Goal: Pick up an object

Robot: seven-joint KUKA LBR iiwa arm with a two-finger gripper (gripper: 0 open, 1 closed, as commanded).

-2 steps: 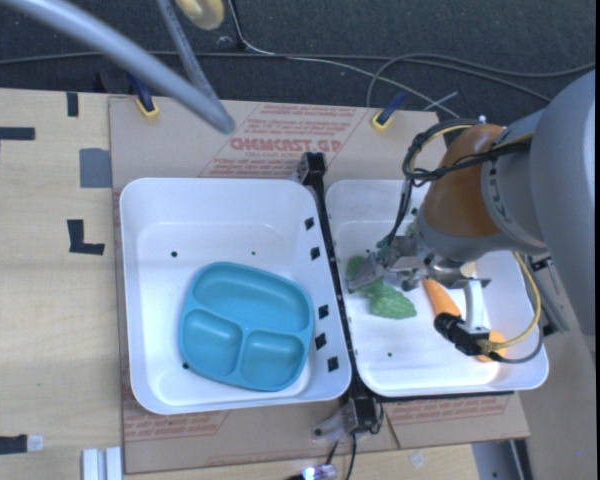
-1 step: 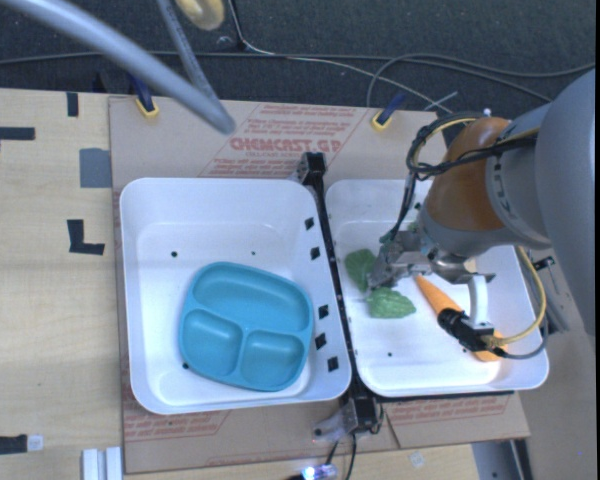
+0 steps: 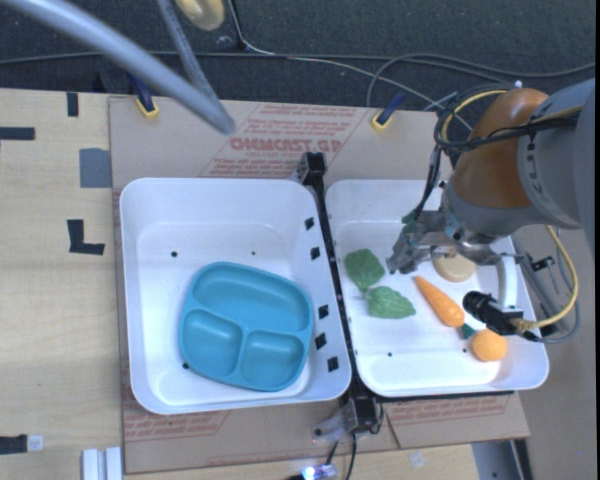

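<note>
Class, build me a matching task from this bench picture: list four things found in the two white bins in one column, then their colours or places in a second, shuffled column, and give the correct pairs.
Column one:
1. divided tray
2. carrot
3. leafy pieces
4. round fruit

Column two:
A. green, near the middle of the right bin
B. blue, lying in the left bin
C. orange-yellow, at the right bin's near right corner
D. orange and tapered, lying between the leafy pieces and the round fruit

Pairs: 1-B, 2-D, 3-A, 4-C
</note>
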